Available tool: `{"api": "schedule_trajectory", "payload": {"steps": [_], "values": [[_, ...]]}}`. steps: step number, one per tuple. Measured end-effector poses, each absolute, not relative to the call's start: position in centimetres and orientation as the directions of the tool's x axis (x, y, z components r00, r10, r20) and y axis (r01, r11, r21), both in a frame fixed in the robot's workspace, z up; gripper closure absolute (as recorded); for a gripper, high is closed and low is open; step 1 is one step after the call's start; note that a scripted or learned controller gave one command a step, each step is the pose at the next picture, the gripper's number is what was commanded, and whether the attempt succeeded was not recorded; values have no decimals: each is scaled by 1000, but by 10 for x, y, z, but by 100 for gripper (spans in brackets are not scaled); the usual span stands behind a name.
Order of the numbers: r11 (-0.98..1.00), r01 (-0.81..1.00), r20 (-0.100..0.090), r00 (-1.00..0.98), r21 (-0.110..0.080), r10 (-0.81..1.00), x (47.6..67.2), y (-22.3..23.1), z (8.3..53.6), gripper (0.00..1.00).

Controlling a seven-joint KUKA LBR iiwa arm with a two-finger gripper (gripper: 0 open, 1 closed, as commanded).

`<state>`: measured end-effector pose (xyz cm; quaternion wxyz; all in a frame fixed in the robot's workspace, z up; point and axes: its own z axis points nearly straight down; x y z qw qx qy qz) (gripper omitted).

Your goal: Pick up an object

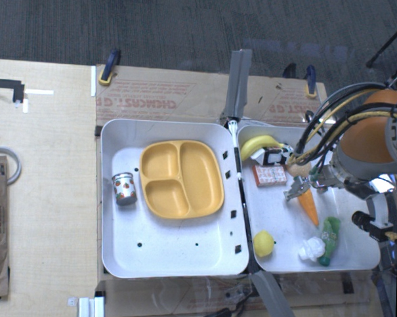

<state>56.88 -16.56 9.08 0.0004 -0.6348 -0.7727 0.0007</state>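
Orange carrot [308, 206] lying in right bin [352, 260], tip pointing toward near edge, top end just under tool [297, 189]. Tool being held low over bin, touching or just above carrot; grip state cannot be told. Red-white card [270, 175] and banana [258, 145] sitting beside tool. Lemon [264, 243], white-green toy [319, 245] resting nearer front. In left bin [116, 249]: yellow divided plate [182, 178], small can [124, 188] beside it, both on worktop side.
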Motion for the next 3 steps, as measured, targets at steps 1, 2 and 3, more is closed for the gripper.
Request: {"api": "schedule_trajectory", "payload": {"steps": [1, 2, 3], "values": [[283, 959, -2, -283, 1, 959, 577, -180, 95, 0], [280, 960, -3, -280, 2, 960, 577, -181, 104, 100], [456, 890, -1, -456, -1, 890, 579, -139, 192, 100]]}}
